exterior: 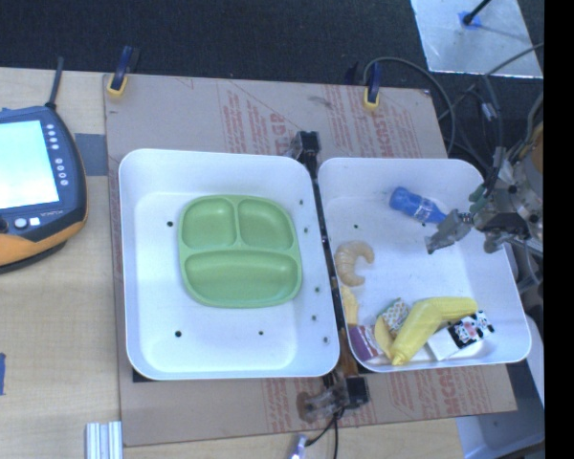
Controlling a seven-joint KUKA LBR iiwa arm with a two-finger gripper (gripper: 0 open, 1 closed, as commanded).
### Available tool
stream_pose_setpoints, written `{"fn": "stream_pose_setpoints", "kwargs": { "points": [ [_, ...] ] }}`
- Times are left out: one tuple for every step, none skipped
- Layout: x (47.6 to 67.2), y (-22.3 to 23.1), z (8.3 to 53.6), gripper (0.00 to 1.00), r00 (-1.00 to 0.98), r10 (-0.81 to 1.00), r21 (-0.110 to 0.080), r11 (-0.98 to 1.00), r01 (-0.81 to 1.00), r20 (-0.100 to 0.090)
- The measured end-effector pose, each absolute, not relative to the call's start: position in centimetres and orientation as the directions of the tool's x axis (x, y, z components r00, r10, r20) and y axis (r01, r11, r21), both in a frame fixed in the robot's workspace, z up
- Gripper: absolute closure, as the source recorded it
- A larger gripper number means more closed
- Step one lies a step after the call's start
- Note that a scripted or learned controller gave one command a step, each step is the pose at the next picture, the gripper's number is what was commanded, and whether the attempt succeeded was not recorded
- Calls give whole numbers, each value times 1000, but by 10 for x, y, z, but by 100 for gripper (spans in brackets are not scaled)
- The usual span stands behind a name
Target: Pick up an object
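**Nothing Lifted Yet: Hand Poised at the Right Bin's Edge**

Two shallow white bins are seen side by side on the desk. The left bin holds a green divided plate lying flat near its centre. The right bin holds the loose items from which one is to be picked: a blue cylinder in the upper part, a small tan croissant-shaped piece close to the bin's left wall, and a cluster along the lower edge made up of a yellow banana-like object, a small patterned piece touching it, and a black-and-white block just to its right.

The hand is seen at the right of the frame, reaching in over the right bin's upper right area, just beside the blue cylinder and to its lower right. One dark finger is made out pointing down and left; whether the fingers are spread or pressed together cannot be told from this view. Nothing is seen between them.

The task is judged to be at an early stage: no object is gripped or raised, and every item rests on the bin floor. A target is left to be closed upon, the blue cylinder being nearest, and the lift itself is left to be done.

At the left of the frame a teach pendant lies on the desk.
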State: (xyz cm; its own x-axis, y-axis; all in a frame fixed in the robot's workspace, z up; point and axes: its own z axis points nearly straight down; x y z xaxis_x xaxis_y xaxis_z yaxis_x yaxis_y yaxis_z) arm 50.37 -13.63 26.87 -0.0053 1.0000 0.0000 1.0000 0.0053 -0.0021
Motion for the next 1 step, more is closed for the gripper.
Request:
{"fn": "stream_pose_setpoints", "kwargs": {
  "points": [
    [557,-116,259,0,-6,1000,-3,6,1000,-2]
  ]
}}
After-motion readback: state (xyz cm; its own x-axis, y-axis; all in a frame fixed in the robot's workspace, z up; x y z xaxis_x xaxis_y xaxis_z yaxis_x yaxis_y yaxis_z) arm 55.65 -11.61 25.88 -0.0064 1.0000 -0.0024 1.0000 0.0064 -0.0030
